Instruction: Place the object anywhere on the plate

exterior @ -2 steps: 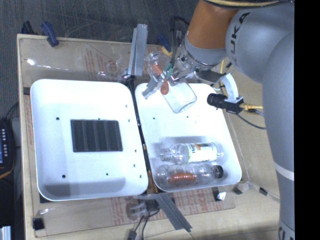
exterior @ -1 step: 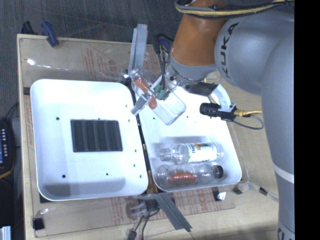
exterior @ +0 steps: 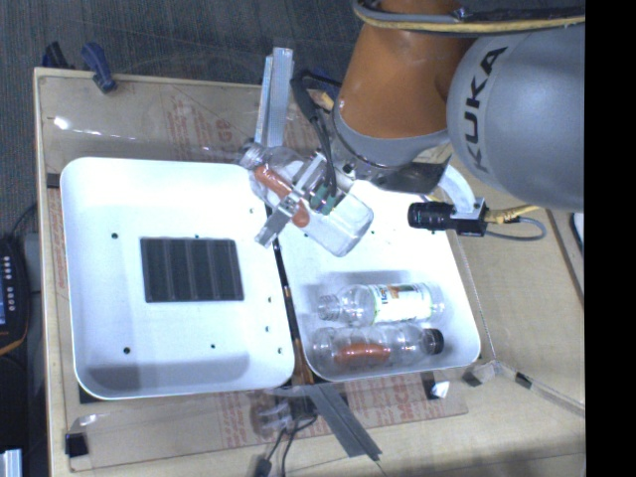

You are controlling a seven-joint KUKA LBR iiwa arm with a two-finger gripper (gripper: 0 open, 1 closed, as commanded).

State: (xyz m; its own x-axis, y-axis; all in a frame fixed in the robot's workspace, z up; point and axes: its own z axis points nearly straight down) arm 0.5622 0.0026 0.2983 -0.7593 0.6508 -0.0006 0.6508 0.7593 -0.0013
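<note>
1. Reaching in from the right of the dark plate (exterior: 192,269), your grey-and-orange arm (exterior: 447,68) hangs its gripper (exterior: 298,202) above the seam between the two white bins (exterior: 79,266).
2. You can see its fingers pressed against a clear plastic bottle (exterior: 338,222), lifted and tilted just right of the plate's bin, likely for carrying across.
3. You still have two more clear bottles (exterior: 383,324) lying side by side in the right bin (exterior: 467,326), well right of the plate.
4. Your plate lies flat, nothing on it yet.
</note>
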